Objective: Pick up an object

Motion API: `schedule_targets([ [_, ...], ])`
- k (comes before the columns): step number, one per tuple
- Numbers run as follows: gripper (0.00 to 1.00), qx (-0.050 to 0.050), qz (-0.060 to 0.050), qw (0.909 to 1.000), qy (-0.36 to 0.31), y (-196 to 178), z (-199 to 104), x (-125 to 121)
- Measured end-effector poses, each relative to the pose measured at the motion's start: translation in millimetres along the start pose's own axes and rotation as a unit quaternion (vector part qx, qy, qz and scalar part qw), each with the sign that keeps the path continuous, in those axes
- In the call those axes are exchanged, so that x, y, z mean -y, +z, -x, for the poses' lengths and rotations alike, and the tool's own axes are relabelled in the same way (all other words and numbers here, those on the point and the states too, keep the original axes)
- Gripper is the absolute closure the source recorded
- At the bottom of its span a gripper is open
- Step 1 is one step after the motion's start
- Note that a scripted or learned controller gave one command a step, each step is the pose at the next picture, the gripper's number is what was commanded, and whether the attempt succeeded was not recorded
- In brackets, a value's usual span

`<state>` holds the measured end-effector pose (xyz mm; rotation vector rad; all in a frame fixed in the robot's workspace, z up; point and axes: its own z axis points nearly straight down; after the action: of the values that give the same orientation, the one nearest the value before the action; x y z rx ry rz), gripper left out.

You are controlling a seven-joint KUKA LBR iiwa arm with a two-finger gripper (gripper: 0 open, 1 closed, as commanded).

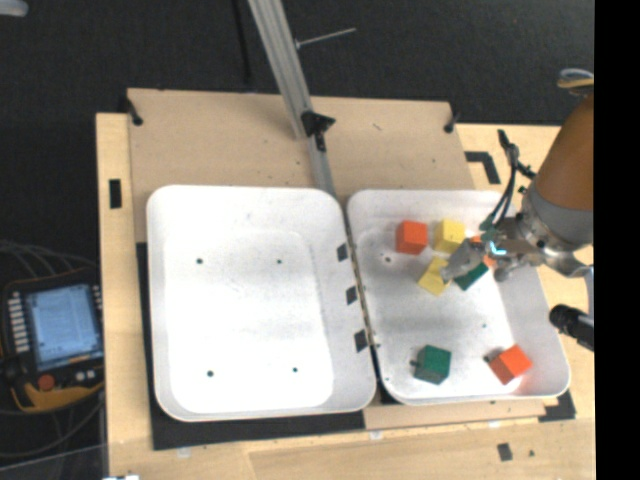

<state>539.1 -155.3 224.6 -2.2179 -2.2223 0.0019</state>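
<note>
The gripper hangs low in the right bin, directly over a small dark green block that lies tilted at its tip, just right of a yellow block. Whether the block sits between the fingers cannot be told, nor how they stand. The green block looks small and squarish, its long edge running diagonally

The right bin's middle and left edge lie open; an orange cube and yellow blocks crowd its far edge; a green cube and another orange cube stand near its front edge, a passable gap between them.
</note>
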Motion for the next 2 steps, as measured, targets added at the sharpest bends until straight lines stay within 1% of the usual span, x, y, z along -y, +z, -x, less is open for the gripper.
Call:
schedule_targets([
  [1,0.00,0.000,0.002,1.0000,0.001,-2,0,-1],
  [2,0.00,0.001,-0.001,1.0000,0.001,61,0,-2],
])
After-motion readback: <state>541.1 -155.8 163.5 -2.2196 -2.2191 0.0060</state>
